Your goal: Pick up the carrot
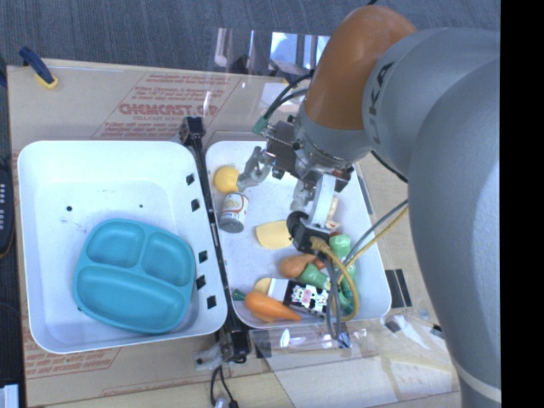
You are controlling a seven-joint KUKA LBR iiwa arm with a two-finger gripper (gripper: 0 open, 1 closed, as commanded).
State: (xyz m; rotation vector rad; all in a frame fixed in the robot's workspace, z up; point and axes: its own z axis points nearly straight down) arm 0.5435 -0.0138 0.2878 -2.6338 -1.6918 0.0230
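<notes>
Arm: the grey KUKA arm fills the right of the view and reaches over the right bin, its orange band above the wrist.
Bins: two white bins side by side; the right bin lies under the claw, the left bin well off to the claw's left.
Plate: one blue divided plate in the left bin, down and left of the claw, well apart from it.
Claw: the gripper hangs over the upper part of the right bin with its two fingers spread apart; one finger points toward the left wall, the other sits nearer the middle. Nothing lies between them.
Carrot: one carrot, orange with a green stub at its left end, lying flat near the front wall of the right bin, below the claw and well apart from it.
Clutter by the carrot: one black-and-white patterned toy touching its right end; one brownish-orange rounded piece just above it; some green pieces up and to its right, their count unclear.
Near the claw: one small can just below the left finger, one yellow ball beside that finger, one pale yellow wedge below the claw.
Doing the step well: I judge the claw must travel toward the front wall, turn so its fingers straddle the carrot across its narrow width, and come down on the mid-body, left of the patterned toy, so that only the carrot is caught. The front wall leaves little room, so a straight descent looks safest.
</notes>
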